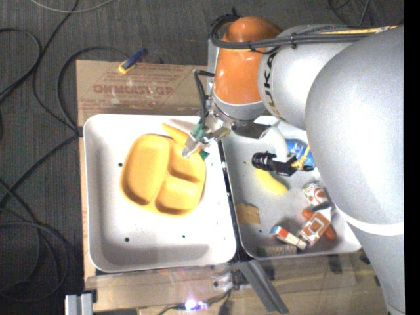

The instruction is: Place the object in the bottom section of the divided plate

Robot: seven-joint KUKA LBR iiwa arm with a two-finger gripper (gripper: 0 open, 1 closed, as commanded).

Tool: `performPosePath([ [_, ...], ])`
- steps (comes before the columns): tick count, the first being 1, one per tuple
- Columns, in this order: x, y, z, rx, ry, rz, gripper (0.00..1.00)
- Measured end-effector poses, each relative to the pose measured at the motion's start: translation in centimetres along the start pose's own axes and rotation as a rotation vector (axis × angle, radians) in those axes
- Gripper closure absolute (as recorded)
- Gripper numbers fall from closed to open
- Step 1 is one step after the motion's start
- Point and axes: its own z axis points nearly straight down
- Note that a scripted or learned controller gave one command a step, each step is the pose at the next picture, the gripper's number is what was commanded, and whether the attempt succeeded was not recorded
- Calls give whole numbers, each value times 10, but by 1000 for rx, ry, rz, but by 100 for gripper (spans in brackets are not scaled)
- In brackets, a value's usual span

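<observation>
A yellow divided plate [161,176] lies in the left bin [111,241]. It has one long section on the left and two smaller sections on the right, one above the other. My gripper [195,143] hangs over the plate's upper right rim, above the upper small section. Small green bits show at the gripper's tip, and I cannot make out whether they are an object. A yellow elongated piece [172,130] lies just off the plate's top right edge, left of the gripper.
The right bin [252,245] holds a yellow rounded item [273,182], a blue item [299,151], a brown flat piece [248,213] and several red-and-white items [314,227]. A cardboard sheet [138,87] lies behind the left bin.
</observation>
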Motion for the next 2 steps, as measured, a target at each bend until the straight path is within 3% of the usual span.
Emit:
performPosePath([
  [1,38,51,-28,-1,0,18,100],
  [2,38,51,-29,-1,-1,19,0],
])
